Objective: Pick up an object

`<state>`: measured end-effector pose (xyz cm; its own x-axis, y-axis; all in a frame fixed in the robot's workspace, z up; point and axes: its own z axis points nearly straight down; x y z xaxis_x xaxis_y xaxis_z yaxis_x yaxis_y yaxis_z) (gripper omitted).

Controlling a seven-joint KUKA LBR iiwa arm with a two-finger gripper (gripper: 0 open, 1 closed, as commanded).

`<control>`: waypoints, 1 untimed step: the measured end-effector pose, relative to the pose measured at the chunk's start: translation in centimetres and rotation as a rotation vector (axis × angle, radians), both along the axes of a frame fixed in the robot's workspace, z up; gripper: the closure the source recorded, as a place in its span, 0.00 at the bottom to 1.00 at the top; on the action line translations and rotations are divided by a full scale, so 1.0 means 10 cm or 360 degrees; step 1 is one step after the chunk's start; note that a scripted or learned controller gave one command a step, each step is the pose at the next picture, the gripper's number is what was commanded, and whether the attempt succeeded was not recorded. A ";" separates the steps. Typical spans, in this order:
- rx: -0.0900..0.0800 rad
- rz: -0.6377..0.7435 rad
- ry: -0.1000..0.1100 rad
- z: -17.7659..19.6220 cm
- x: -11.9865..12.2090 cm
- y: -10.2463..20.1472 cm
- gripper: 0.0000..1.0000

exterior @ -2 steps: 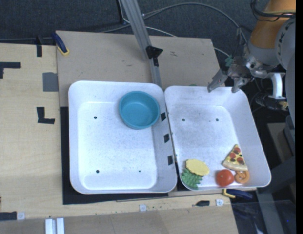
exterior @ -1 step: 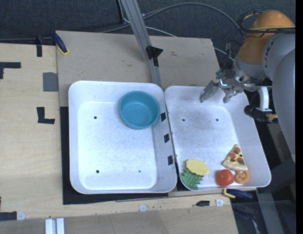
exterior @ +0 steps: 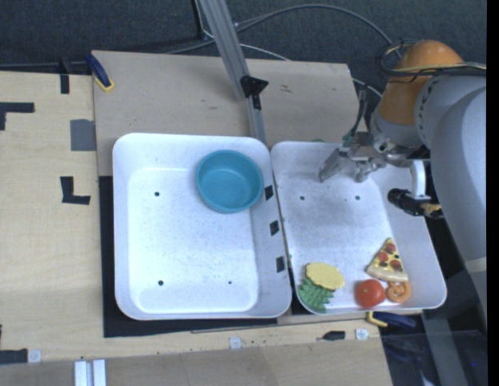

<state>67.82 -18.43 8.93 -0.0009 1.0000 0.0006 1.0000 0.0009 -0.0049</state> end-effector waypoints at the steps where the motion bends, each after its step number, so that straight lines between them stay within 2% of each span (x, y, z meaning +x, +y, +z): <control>1: -0.0002 0.0002 -0.0007 0.13 0.01 0.00 1.00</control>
